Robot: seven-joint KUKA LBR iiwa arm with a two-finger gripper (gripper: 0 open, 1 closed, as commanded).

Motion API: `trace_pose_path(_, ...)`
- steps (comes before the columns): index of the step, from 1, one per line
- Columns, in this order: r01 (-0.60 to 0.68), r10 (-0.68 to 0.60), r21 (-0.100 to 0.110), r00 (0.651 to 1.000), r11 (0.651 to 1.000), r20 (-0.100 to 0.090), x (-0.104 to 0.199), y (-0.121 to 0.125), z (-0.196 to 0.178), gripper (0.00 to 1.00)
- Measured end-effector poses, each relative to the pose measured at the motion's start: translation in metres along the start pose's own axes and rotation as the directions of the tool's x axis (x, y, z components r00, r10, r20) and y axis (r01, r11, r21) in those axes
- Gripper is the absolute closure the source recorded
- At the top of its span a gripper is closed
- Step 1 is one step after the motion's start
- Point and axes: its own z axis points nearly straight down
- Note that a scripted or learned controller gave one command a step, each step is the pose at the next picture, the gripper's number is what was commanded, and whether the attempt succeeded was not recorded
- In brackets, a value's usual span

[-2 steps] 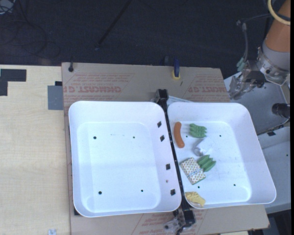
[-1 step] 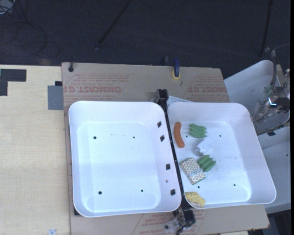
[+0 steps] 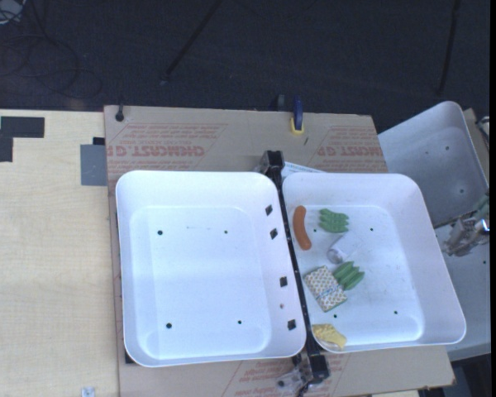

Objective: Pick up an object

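Right white bin (image 3: 430,246): orange sausage (image 3: 301,227) lies lengthwise, perhaps top-to-bottom; hand's state I cannot tell

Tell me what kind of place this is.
Likely a robot grasping test bench: two white bins, left bin and right bin, on cardboard, small toy items like a sausage, cables beyond.

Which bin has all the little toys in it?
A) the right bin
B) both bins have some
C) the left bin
A: the orange sausage, the two green toys, the patterned block and the yellow toy all lie in the right bin, toward the wall it shares with the left bin.
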Motion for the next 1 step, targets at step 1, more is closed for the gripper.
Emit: trace_pose_path(1,0.013,-0.013,0.001,1.0,1.0,-0.002,0.1,0.0049,0.0123,1.0)
